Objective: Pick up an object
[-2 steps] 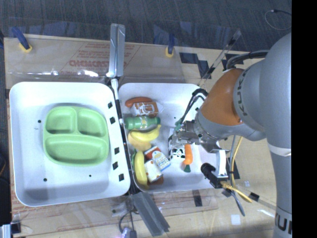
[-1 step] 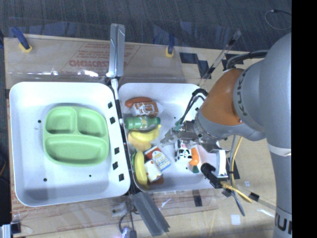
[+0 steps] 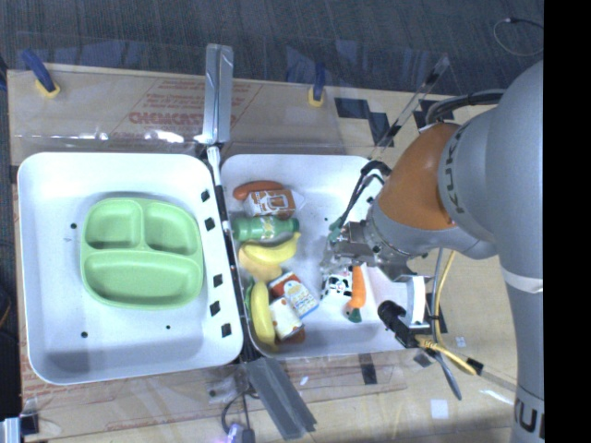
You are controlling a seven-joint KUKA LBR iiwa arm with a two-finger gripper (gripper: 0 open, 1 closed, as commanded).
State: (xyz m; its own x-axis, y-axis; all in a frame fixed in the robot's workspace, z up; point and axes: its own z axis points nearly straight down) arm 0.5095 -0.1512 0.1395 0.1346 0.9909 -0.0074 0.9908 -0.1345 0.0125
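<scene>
You couldn't tell the pincer (image 3: 343, 264) state; wrist hid it. Two bananas (image 3: 268, 257), one carrot (image 3: 356, 289), one tray (image 3: 143, 252).

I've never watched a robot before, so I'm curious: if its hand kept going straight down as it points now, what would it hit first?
Probably the carrot and the small black-and-white toy beside it: the hand hangs right above them in the right bin. Height is hard to judge from this slanted view.
</scene>
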